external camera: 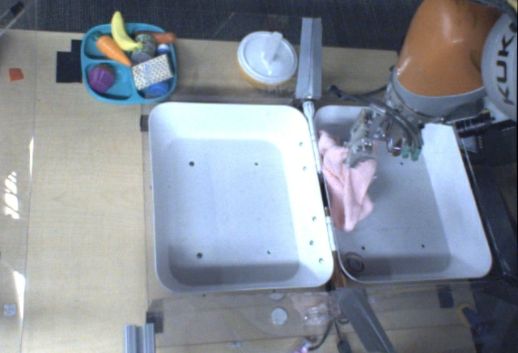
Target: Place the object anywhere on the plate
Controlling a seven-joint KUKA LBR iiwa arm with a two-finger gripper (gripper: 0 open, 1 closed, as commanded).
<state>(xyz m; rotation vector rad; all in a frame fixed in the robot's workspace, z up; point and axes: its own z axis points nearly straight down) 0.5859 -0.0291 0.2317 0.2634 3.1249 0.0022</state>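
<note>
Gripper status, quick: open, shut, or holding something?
Gripper: at the top of the pink cloth in the right bin; a grasp cannot be told.

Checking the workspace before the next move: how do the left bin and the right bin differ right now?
The left bin is the larger of the two and shows bare white floor; the right bin is smaller and holds a crumpled pink cloth against its left wall. The end effector is over the right bin, not the left. Both are shallow, white and set side by side.
</note>
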